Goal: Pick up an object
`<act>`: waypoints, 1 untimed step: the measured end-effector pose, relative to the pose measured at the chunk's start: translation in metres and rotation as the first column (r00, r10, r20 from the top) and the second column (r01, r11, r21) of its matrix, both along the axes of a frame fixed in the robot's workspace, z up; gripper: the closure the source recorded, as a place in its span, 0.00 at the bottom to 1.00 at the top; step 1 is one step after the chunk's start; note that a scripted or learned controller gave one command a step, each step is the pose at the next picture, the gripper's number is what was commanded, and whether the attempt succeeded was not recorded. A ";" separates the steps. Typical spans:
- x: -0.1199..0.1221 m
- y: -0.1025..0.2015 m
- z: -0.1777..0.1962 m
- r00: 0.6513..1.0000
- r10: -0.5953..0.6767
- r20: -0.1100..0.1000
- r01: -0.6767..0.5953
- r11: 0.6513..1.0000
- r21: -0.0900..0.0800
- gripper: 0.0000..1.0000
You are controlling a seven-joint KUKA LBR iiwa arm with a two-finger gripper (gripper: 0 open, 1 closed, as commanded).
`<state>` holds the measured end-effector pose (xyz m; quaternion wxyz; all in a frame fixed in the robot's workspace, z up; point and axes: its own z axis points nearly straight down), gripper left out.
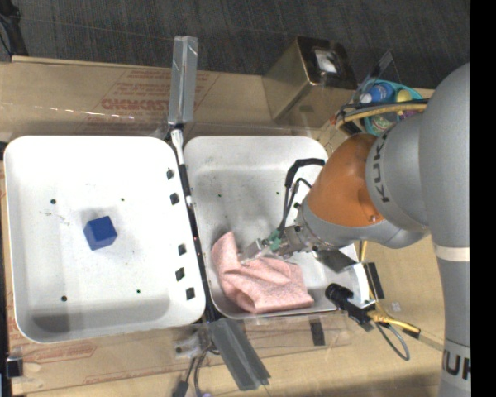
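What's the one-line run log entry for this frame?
gripper: low over pink cloth, right bin | grasp: cannot tell | blue cube: left bin, untouched

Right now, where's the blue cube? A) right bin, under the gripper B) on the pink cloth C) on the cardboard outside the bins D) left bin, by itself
D: the blue cube sits on the floor of the left bin, while the pink cloth lies in the right bin.

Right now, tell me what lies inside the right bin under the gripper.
A crumpled pink cloth lies in the right bin, at its near side. The gripper sits at the cloth's upper edge. Whatever is beneath the cloth, and the bin floor under the arm, is covered.
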<state>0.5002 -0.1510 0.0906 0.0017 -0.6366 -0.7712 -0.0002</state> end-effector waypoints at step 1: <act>0.031 0.052 -0.001 0.997 0.075 0.000 -0.075 0.997 -0.002 0.00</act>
